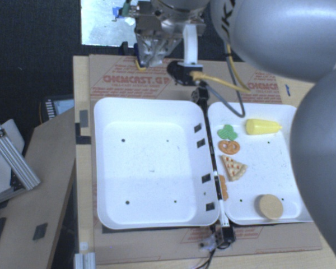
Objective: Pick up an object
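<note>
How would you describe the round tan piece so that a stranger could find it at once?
Look at the right bin, the one partly under the grey arm. In its near corner lies the round tan disc, apart from the others. Its neighbours are yellow, green, orange or wedge-shaped; it alone is a plain beige circle.

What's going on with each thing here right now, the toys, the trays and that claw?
Gripper: raised beyond the bins' far edge, nothing seen between its fingers.
Yellow corn: lying flat in the right bin.
Green piece: lying flat.
Pretzel: lying flat.
Pizza slice: lying flat.
Tan disc: lying at the near edge.
Left bin: flat on the bench.
</note>
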Controlling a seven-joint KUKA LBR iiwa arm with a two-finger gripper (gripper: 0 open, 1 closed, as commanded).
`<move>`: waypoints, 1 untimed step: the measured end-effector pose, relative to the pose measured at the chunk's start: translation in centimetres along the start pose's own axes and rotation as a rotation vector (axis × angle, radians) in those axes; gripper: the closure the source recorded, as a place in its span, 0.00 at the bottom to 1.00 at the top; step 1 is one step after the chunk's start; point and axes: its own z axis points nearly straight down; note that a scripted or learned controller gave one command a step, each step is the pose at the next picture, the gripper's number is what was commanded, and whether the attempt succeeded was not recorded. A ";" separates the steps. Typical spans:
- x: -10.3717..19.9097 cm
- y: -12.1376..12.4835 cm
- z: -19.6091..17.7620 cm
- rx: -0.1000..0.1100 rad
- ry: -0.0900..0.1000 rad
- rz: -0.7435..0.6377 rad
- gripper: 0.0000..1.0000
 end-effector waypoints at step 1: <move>-7.7 -5.0 -1.1 -0.006 0.000 0.011 1.00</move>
